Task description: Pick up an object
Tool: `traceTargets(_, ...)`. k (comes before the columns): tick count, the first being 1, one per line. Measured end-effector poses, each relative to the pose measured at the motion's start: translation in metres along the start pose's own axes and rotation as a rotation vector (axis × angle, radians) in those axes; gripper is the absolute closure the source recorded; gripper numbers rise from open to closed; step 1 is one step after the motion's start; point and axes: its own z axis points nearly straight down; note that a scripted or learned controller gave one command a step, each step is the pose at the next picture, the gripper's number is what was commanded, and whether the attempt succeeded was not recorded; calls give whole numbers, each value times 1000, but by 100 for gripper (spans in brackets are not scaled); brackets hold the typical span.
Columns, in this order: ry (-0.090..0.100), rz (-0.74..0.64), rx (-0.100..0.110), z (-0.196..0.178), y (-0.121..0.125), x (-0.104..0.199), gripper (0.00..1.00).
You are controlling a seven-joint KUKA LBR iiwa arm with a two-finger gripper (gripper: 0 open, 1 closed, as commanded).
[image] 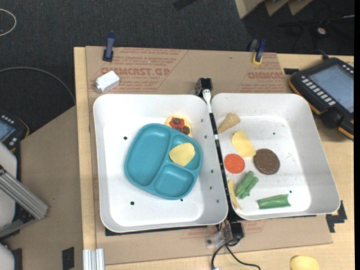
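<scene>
A teal divided plate [153, 163] lies in the left bin [112, 151], with a pale yellow piece [182, 154] in its right compartment. A red and yellow toy food [178, 124] sits just behind the plate. In the right bin [304, 122] lie a tan wedge [228, 122], a yellow block [243, 143], a red-orange disc [234, 163], a brown round patty [266, 161], a green leafy piece [246, 184], a green bean pod [274, 201] and a thin pale strip [231, 192] by the bin's left wall.
Both bins rest on a cardboard sheet [169, 66] held by two blue clamps [108, 46]. A small white block [107, 81] lies at the sheet's back left. A black tablet-like controller [329, 89] sits to the right. A yellow object [304, 262] lies at the front right.
</scene>
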Motion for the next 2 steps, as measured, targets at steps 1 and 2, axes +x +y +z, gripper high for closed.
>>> traceTargets(1,-3,-1,-8,75,1,-1,100)
traceTargets(2,-13,-3,-29,-99,0,-1,100)
